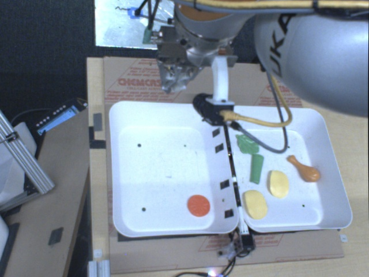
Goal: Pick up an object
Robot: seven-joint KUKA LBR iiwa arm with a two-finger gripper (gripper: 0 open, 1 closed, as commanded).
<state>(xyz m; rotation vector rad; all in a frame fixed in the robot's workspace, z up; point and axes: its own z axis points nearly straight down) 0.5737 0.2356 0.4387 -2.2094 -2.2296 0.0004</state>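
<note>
The grey arm [311,45] comes in from the right across the top of the camera view, its orange band just visible at the upper edge. Its gripper [176,77] hangs above the cardboard just behind the back rim of the left bin [124,154]; the metal end is blurred, so whether the jaws are apart or closed cannot be told, and nothing is seen held there. The 2 white bins sit side by side on a cardboard sheet [132,79]. In the left bin, an orange disc [199,205] lies flat near the front rim, close to the divider. In the right bin [328,172], a green leafy piece [248,144] lies near the divider with a green stick [256,168] just in front of it. 2 yellow pieces lie toward the front: a rounder yellow piece [255,204] near the divider and a paler yellow piece [278,184] just beside it to the right. An orange drumstick-shaped piece [304,169] lies further right. A black fitting [209,108] with a yellow cable [259,121] sits at the back of the divider.
</note>
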